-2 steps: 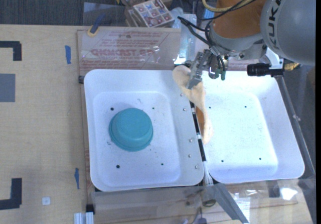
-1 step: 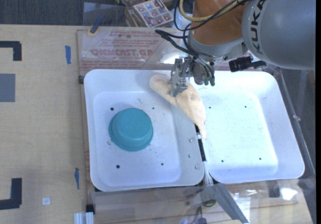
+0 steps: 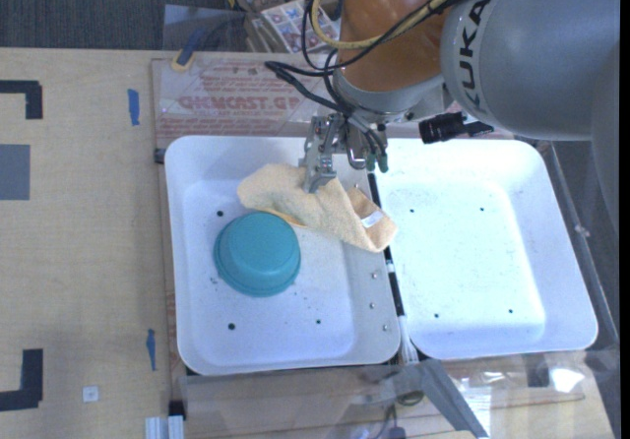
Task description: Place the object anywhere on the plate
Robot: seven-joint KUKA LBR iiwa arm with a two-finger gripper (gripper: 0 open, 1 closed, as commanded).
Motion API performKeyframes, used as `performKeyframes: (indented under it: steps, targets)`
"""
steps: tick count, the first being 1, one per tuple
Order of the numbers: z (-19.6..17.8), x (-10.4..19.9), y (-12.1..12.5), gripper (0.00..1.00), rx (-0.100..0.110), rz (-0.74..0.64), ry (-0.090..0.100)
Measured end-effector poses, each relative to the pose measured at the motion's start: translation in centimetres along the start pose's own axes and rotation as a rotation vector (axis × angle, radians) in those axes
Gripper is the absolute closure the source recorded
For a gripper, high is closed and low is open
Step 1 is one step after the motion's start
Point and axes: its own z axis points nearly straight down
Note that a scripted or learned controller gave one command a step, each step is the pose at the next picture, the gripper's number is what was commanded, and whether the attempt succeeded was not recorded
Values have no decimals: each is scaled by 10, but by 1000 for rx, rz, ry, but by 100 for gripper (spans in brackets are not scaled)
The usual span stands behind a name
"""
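The bench is a pale wooden surface, bare out to the left of the gripper, with black corner marks and short strips of blue tape on it. Two shallow white bins sit on it side by side, edges touching. The left bin lies directly beneath the gripper and extends toward the view's lower left of it. The right bin lies just to the gripper's right. Behind the gripper, at the bins' far edge, a clear sheet with red lettering lies flat on the bench.
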Motion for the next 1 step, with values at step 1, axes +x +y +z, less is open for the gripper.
performKeyframes:
  steps: [1]
  targets:
    - [0,0,0,0,0,0,-1]
